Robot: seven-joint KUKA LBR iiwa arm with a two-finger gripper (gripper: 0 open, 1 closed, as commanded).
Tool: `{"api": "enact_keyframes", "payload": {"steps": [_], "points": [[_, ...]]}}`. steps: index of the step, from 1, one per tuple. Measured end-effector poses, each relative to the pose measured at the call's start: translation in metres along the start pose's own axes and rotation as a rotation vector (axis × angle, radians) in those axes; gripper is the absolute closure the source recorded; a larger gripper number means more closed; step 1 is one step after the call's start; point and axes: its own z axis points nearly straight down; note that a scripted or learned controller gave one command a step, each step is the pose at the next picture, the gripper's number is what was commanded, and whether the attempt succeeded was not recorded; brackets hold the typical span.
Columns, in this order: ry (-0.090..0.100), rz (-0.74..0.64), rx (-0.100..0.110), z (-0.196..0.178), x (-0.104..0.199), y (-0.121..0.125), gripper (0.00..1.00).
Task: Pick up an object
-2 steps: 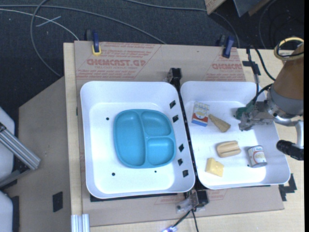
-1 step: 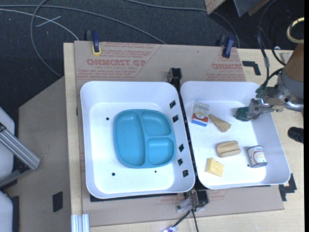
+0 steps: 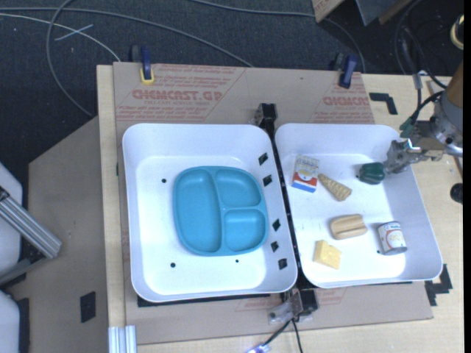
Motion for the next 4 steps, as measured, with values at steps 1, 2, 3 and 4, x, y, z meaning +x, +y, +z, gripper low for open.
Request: {"api": "enact_keyframes", "payload": {"steps": [1,2,3,4], "points": [[0.003,-0.003,0.005,0.012,0.055,0.013,1.0],[0.003,-0.004,0.006,0.023,0.112,0.018,1.0],[0.002,-0.003,0.003,0.017,0.159,0.019,1.0],[0.002,-0.003,0.003,0.028,0.212,0.031,1.0]]}}
